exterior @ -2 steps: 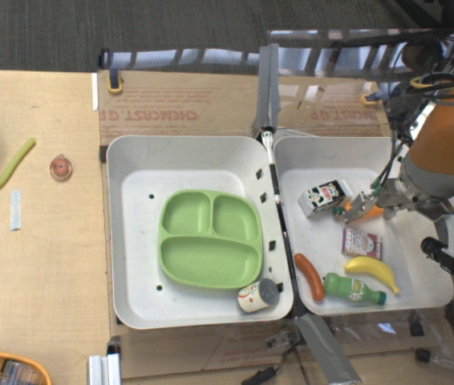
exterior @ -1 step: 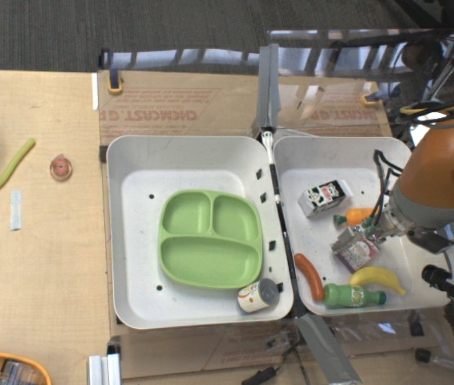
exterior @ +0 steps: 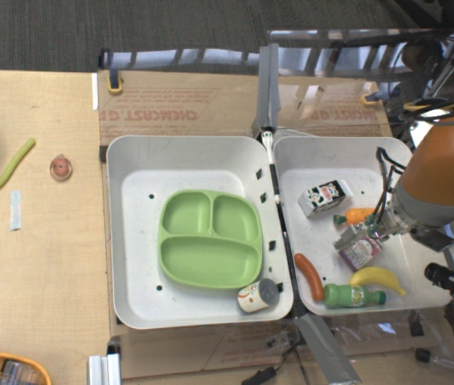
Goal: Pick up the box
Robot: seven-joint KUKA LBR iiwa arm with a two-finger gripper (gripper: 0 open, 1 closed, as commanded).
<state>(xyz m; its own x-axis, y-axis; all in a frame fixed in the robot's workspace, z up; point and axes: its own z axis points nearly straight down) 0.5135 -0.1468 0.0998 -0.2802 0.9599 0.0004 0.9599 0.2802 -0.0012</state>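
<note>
Box [exterior: 324, 196], white with black print, lies untouched in the right bin [exterior: 419, 291], upper left; I judge the pick not begun. Gripper [exterior: 361, 235] sits low over a purple-printed packet [exterior: 359, 251] just below the box. I cannot tell its opening from here.

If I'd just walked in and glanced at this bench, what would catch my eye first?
Probably the light green divided plastic plate lying in the middle of the left white bin. Next, the grey arm's orange band at the right, with its gripper low over the clutter in the right white bin: a small black-and-white box, a yellow banana, a green bottle.
</note>
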